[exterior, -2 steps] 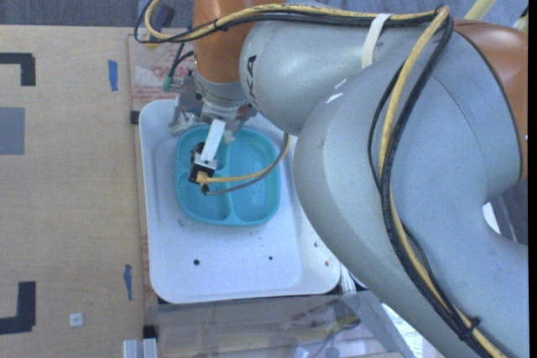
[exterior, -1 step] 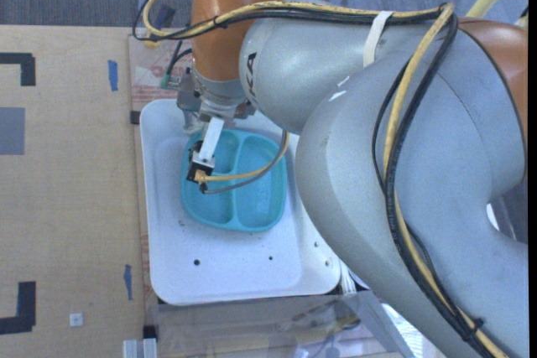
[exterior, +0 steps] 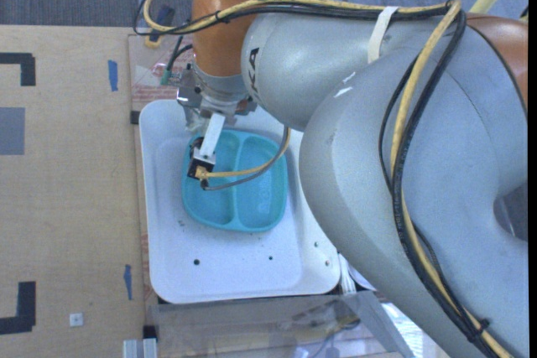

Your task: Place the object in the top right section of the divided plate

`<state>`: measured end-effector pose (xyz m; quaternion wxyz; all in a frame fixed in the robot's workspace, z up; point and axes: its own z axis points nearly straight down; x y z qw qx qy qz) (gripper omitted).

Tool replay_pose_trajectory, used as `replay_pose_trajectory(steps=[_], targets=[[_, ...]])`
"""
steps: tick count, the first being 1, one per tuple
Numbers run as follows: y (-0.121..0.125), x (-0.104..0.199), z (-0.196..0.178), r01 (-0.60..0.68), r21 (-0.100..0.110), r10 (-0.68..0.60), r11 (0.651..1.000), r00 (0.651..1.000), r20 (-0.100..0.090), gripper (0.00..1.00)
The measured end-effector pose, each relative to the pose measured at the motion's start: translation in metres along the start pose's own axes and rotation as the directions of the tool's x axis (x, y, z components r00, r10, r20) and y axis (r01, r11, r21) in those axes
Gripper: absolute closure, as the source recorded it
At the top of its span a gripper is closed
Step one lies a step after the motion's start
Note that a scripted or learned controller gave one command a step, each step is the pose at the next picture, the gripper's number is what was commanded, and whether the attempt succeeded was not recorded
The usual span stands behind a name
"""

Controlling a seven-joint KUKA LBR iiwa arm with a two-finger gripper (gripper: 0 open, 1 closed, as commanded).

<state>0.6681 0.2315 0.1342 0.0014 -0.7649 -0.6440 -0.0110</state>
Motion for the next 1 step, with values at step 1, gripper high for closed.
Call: replay_pose_trajectory(steps=[1], targets=[[0.0011, 0.0005, -0.011, 0.001, -0.003, -0.001, 1.0, 1.0, -0.001, 1.0]])
